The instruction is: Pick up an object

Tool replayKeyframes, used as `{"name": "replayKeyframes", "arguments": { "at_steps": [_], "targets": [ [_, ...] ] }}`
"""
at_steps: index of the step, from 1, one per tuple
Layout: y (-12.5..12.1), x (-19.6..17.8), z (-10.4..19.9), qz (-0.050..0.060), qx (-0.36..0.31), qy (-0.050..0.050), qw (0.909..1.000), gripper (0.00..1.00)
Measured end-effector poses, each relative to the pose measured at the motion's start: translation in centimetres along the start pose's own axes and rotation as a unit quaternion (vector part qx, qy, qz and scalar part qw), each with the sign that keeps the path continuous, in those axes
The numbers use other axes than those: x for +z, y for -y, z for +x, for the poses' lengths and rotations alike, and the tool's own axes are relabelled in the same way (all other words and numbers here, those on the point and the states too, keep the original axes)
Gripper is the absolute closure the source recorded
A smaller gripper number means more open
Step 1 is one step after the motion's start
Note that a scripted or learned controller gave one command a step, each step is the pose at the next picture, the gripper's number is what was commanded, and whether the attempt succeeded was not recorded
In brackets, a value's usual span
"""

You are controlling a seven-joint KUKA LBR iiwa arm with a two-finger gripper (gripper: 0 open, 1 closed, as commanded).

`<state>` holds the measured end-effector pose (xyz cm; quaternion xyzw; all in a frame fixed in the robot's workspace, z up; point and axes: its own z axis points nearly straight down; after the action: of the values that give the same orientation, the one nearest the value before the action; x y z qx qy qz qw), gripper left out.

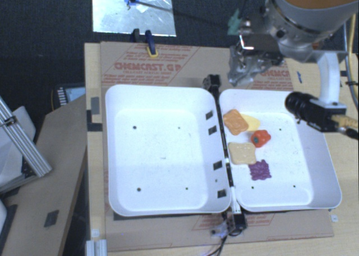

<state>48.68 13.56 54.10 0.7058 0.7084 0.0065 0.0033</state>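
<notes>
Claw [245, 74]: raised above far rim of right bin [314, 185], near divider between bins. Opening: cannot tell. Grip on any item: cannot tell.

Items, all in right bin, clustered in left half, apart from claw:
- orange waffle piece [235, 121], nearest far wall
- yellow piece [252, 121], touching waffle piece, partly under it
- red pepper [259, 138], centre
- tan toast slice [242, 153], beside divider
- purple grape bunch [259, 170], just nearside of toast slice

Left bin [162, 154]: alongside, on cardboard sheet [162, 64].

Orange block [235, 121], yellow piece [253, 122], red pepper [260, 138], tan slice [242, 153], purple cluster [259, 170], grouped in right bin [297, 185]
</notes>
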Motion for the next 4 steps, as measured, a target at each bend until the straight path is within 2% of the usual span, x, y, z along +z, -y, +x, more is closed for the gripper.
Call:
{"name": "replayKeyframes", "arguments": {
  "at_steps": [1,2,3,4],
  "targets": [
    [-3.3,14.8,3.2,0.013,0.000,0.004,0.9999,1.00],
    [-4.1,-0.2,8.7,-0.002,-0.003,-0.002,1.0000,1.00],
    [-4.1,-0.5,8.5,0.004,-0.003,0.001,1.0000,1.00],
    [-4.2,-1.6,8.5,0.004,-0.005,0.000,1.0000,1.00]
  ]
}}
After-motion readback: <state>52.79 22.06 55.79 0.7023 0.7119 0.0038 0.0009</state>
